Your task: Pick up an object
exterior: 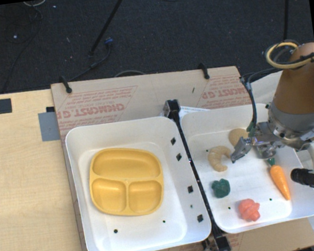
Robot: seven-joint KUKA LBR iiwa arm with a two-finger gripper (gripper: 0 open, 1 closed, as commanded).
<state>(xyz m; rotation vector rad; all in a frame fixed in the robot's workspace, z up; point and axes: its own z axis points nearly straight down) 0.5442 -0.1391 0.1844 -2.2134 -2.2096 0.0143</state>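
Note:
In the right bin [307, 206] lie a beige crescent-shaped piece [218, 158], a green broccoli-like piece [221, 188], a pink-red lump [249, 209] and an orange carrot [280, 182]. A second beige piece [238, 135] sits near the bin's middle, partly hidden by the arm. My gripper [254, 148] hangs low over the right bin, just right of the crescent piece and above the carrot's top end. I see nothing held in it.
The left bin [90, 230] holds a yellow divided plate [126, 180]. A black divider [190, 175] runs between the bins. Cardboard lies under both bins, with a wooden bench top to the left. The arm's grey body [298, 96] covers the right bin's far right corner.

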